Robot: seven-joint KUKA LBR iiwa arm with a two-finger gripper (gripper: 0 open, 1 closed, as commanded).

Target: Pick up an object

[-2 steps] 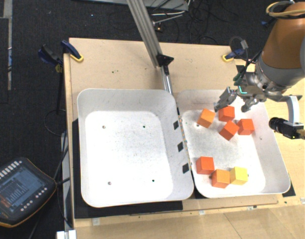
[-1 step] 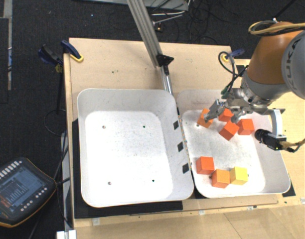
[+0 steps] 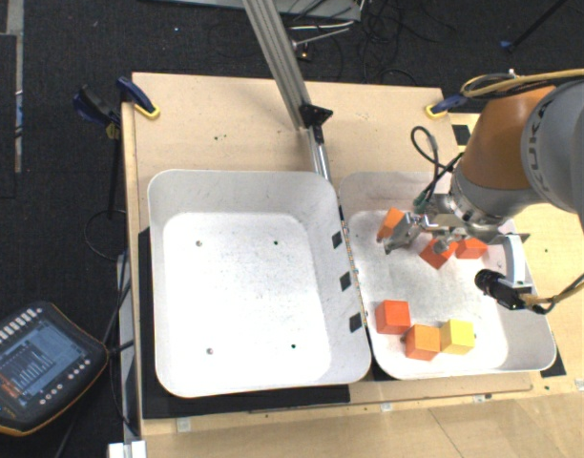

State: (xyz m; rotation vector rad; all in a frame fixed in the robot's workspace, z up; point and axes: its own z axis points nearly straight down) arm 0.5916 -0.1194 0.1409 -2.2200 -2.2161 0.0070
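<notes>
Reaching: arm enters from frame right, end effector (image 3: 404, 236) low over the right bin (image 3: 531, 356), upper middle of it.
Grip state: cannot tell from this angle.
Nearest block: orange piece (image 3: 393, 220) just beside the tip; whether gripped, unclear.
Other blocks: two red-orange ones (image 3: 454, 250) beneath the wrist; orange cube (image 3: 394, 315), orange block (image 3: 422, 341), yellow cube (image 3: 459, 335) toward lower right.
Left bin (image 3: 168, 198): on worktop (image 3: 225, 113), untouched.
Progress: judged early; nothing lifted yet, grasp and raise remain.
</notes>
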